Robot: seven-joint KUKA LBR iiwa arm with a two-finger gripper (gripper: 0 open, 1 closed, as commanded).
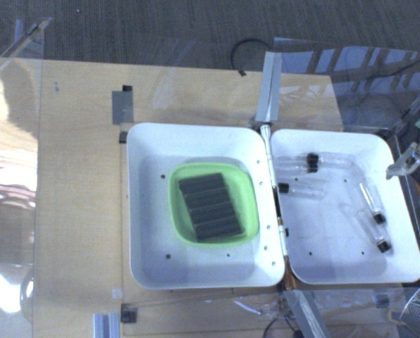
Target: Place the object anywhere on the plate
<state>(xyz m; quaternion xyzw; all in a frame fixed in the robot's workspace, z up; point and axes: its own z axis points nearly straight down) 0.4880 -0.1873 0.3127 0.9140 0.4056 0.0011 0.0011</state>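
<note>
The dark ridged block [210,207] already lay flat on the green plate [178,217], inside its raised rim, so it sat steady. My gripper [406,162] hung far right of the plate; its grip I couldn't tell.

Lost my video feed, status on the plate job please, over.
Tool at right bin's far right edge, nothing seen in it. Dark ridged block lies on green plate in left bin. Clear tubes scattered in right bin.
</note>
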